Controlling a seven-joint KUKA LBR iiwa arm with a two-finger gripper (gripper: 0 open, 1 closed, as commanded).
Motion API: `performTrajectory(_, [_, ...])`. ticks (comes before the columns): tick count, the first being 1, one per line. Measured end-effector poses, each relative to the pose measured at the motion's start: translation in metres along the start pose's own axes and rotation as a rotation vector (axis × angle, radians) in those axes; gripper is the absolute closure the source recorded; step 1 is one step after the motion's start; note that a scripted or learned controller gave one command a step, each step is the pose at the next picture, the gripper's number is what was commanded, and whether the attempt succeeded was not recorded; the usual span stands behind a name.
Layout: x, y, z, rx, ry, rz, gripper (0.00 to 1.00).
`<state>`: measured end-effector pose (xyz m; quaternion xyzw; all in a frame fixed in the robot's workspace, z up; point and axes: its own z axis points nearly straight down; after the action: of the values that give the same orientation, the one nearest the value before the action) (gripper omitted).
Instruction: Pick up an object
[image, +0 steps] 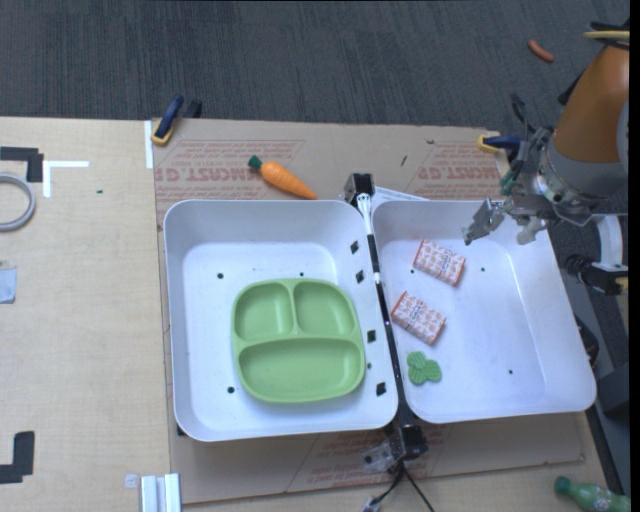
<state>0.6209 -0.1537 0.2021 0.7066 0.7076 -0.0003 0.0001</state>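
A cardboard-covered bench (90, 300) carries two white bins; the left bin (190, 330) holds a green divided plate (297, 340). The right bin (540, 350) holds two patterned packets, one far (439, 262) and one nearer (418, 316), plus a small green toy (424, 370) near its front-left corner. The gripper (506, 226) hangs over the far right edge of that bin, jaws spread with nothing between them, and a toy carrot (283, 178) lies beyond the left bin.

Dark grey carpet (300, 50) at top, tan cardboard bench (80, 350), even light
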Motion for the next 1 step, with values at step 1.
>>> performTrajectory(1, [0.0779,0.0036,0.0098,0.001,0.000,-0.031,0.00])
